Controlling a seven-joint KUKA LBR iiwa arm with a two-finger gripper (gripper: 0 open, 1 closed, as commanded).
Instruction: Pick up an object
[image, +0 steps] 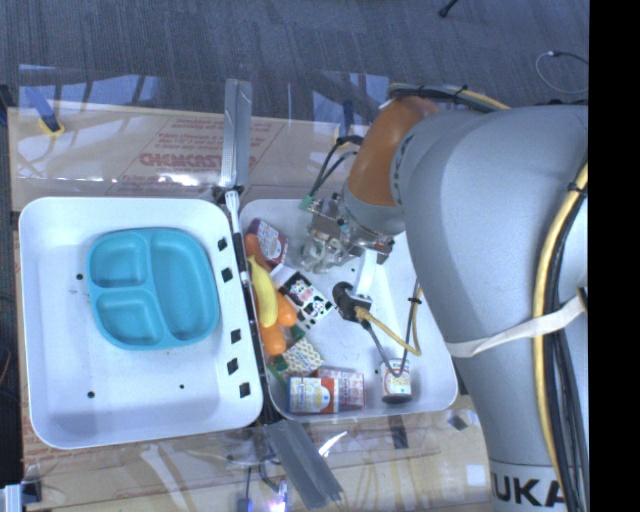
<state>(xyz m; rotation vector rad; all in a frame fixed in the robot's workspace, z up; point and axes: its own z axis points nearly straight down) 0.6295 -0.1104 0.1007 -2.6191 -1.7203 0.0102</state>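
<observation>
Two shallow white bins sit side by side on the counter. The left bin (40, 330) carries one smooth blue three-compartment plate (152, 286). The right bin (432, 385) holds one yellow banana (263, 290), perhaps two oranges (274, 342), one glossy carton (325, 391) and one black-and-white patterned box (308, 298). The gripper (327, 245) hangs over this bin's far end; whether its fingers are open, I cannot tell

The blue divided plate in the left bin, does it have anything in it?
Nothing lies in the blue divided plate; all three compartments show bare blue. It rests flat in the left bin. What is under the plate is covered and cannot be seen.
</observation>
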